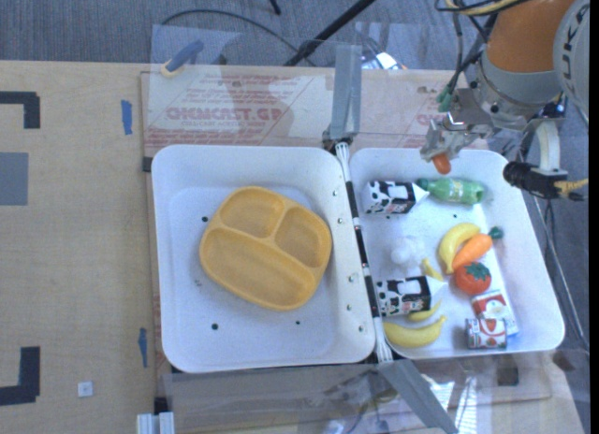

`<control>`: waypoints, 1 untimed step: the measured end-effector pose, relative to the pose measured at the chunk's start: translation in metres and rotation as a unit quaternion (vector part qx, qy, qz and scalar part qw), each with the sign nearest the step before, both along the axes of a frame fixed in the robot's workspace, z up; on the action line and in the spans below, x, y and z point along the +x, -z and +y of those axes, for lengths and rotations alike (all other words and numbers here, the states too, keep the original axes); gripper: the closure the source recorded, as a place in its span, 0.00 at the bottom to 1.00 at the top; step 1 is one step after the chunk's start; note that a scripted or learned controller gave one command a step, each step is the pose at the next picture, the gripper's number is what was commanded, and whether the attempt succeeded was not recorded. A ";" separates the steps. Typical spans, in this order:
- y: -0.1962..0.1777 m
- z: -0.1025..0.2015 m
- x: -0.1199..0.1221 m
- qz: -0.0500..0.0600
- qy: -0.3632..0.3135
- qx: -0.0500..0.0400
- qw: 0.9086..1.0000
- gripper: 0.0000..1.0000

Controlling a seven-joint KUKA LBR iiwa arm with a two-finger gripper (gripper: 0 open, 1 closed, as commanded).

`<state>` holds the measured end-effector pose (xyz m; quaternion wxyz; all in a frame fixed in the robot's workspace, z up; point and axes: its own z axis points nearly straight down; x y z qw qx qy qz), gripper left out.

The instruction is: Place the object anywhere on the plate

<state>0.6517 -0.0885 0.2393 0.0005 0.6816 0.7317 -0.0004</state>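
A yellow divided plate (267, 247) lies in the left bin (178, 329), with nothing on it. My gripper (440, 153) hangs over the far edge of the right bin (543, 329), well to the right of the plate. Its fingers are closed on a small orange object (442, 166), which pokes out just below the fingertips, above the green bottle (455, 189).
The right bin holds two black-and-white cartons (388, 196) (404, 294), two bananas (456, 240) (415, 331), a carrot (474, 247), a red fruit (473, 278), a red-and-white carton (489, 320) and a small white lump (407, 253). A raised divider (356, 236) separates the bins.
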 end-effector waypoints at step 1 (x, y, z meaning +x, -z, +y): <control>0.046 0.088 0.015 0.002 0.071 0.001 0.997 1.00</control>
